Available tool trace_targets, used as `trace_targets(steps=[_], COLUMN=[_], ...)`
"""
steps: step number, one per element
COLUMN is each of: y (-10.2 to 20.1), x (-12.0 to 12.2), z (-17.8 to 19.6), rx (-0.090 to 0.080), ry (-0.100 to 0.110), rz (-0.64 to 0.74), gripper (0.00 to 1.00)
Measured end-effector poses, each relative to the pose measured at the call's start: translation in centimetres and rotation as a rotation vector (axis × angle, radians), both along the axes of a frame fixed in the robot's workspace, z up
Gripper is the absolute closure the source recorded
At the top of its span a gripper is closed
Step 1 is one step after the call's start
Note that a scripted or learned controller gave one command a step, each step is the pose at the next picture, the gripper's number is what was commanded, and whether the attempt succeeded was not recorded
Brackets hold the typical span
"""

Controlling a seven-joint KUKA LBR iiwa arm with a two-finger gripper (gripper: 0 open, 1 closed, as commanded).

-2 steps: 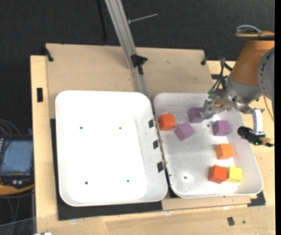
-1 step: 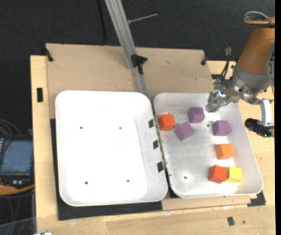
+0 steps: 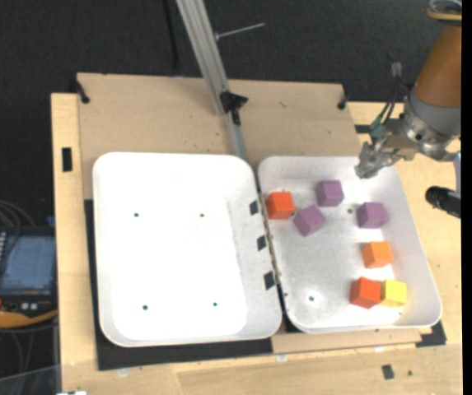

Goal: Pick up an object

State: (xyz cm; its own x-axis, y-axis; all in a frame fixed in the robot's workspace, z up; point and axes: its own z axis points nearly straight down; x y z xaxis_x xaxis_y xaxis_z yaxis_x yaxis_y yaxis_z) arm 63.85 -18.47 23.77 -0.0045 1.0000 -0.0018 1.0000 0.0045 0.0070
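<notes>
The arm comes in from the upper right of the frame, its orange band showing above the grey wrist, and the gripper [image 3: 368, 167] hangs over the upper right part of the right bin [image 3: 421, 245], near the bin's far rim. The view is too small and blurred there to tell whether the gripper is spread or closed, and nothing can be seen held in it. It touches none of the blocks. Seven blocks lie in the right bin. A purple block [image 3: 329, 192] sits just below and left of the gripper, apart from it. A second purple block [image 3: 309, 220] lies a little lower and further left, and a third purple block [image 3: 371, 214] lies below the gripper toward the right. An orange-red block [image 3: 280, 205] rests close to the bin's left wall. An orange block [image 3: 376, 254] sits lower on the right side. In the lower right of the bin a red-orange block [image 3: 366, 292] and a yellow block [image 3: 394, 292] stand side by side, touching. The left bin [image 3: 108, 245] fills the left centre of the frame, beside the right bin. A slanted metal rail [image 3: 205, 44] crosses the upper middle of the frame above the bench [image 3: 67, 220].
</notes>
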Motion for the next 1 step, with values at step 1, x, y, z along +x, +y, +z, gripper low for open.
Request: trace_targets(steps=[1], y=[-0.15], x=[0.08], z=[3.19], rx=[0.000], ry=[0.002], rz=[0.001], gripper=[1.00])
